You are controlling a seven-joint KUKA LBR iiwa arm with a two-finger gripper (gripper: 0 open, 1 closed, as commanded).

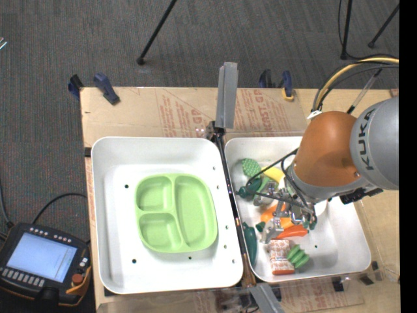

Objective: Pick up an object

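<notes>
My gripper (282, 215) reaches down into the right bin (345, 243), under the arm's orange band (326, 150). It sits low in a cluster of small toy foods. Orange pieces (294, 231) lie right beside and below it, and it hides part of them. A green piece (251, 190) is just to its left, with a green round item (251, 167) and a yellow item (274, 173) behind that. A red and white packet (279, 257) and green pieces (300, 258) lie toward the bin's front. A dark green item (251, 241) rests along the bin's left wall.
The left bin (111, 168) holds a light green divided plate (176, 212). A grey upright post (227, 96) stands behind the gap between the bins. Clamps (104, 87) grip the bench's back edge. A teach pendant (42, 258) lies at the lower left, off the bench.
</notes>
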